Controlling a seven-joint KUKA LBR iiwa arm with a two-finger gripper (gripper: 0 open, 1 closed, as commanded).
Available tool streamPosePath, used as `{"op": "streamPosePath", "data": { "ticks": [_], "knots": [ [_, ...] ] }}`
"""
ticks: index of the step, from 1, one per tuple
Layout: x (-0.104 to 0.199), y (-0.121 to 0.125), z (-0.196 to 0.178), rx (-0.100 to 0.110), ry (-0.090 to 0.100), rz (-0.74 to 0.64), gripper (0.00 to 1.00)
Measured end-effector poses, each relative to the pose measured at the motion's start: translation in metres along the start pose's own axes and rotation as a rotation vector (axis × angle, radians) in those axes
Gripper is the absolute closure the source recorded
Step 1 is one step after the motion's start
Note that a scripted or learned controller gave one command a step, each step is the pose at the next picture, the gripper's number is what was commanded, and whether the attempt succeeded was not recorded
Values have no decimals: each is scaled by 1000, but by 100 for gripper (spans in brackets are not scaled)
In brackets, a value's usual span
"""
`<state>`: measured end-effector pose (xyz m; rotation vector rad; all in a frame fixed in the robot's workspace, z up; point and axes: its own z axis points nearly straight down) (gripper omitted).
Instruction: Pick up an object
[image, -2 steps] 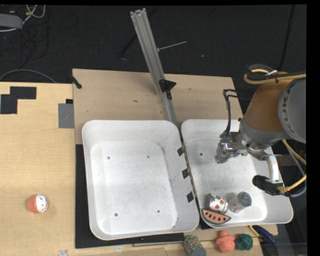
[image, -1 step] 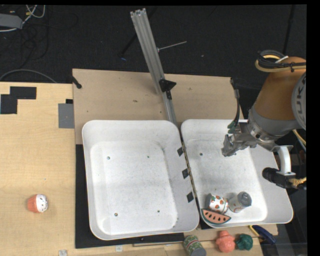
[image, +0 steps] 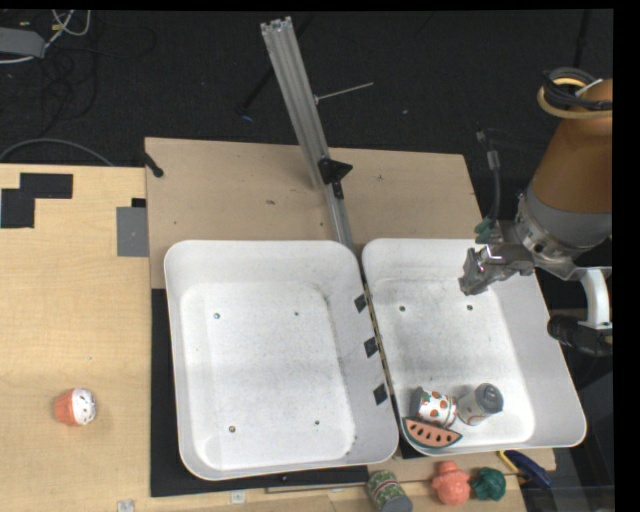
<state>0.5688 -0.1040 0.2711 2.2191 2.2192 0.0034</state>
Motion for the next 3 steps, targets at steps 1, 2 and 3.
{"op": "streamPosePath", "data": {
  "ticks": [1, 2, 3],
  "knots": [
    [51, -6, 19, 8, 3, -3, 100],
    [98, -4, 33, 9, 3, -3, 100],
    [162, -9, 37, 10, 3, -5, 100]
  ]
}}
